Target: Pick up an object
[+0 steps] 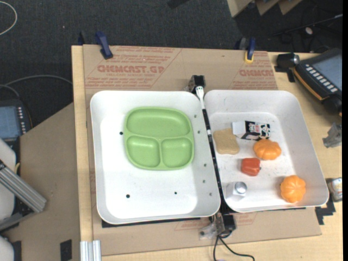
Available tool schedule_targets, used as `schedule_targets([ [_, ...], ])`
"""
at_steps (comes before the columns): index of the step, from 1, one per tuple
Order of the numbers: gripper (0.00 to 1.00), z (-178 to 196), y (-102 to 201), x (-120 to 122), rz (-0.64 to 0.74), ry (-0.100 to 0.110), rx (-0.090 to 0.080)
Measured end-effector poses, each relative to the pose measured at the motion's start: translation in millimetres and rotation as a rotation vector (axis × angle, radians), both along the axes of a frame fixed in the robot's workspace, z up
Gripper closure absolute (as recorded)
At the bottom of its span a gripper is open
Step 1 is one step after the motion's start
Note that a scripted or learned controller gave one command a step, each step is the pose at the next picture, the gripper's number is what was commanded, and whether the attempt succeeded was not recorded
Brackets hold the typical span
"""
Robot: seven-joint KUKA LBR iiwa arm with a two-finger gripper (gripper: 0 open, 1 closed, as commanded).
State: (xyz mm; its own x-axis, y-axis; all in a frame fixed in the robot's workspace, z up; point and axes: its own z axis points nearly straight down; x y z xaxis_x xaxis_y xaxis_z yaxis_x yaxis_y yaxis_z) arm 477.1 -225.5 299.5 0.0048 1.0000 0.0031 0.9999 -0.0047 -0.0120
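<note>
The right bin [304,140] holds several small things. A tan bread-like piece [225,141] lies near its left wall. A black-and-white packet [253,128] lies just behind it. An orange pumpkin-shaped toy [267,149] sits in the middle, with a small red piece [250,166] to its front left. A second orange round toy [293,188] rests near the front right corner. A small silver round object [240,188] lies at the front left. The left bin [109,173] holds a green divided plate [157,137].
Both bins rest on a cardboard sheet [136,64] held by a blue clamp [103,45] and a yellow clamp [250,50] at the back. A black control pendant [321,78] lies at the back right. Cables [225,243] run out at the front.
</note>
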Motion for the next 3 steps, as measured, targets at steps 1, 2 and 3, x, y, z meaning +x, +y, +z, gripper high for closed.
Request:
schedule_targets([
  [1,1.00,13,72,3,0.012,-0.011,0.000],
  [2,1.00,100,155,4,0.016,-0.024,-0.002],
  [3,1.00,185,68,6,-0.003,-0.025,-0.010],
])
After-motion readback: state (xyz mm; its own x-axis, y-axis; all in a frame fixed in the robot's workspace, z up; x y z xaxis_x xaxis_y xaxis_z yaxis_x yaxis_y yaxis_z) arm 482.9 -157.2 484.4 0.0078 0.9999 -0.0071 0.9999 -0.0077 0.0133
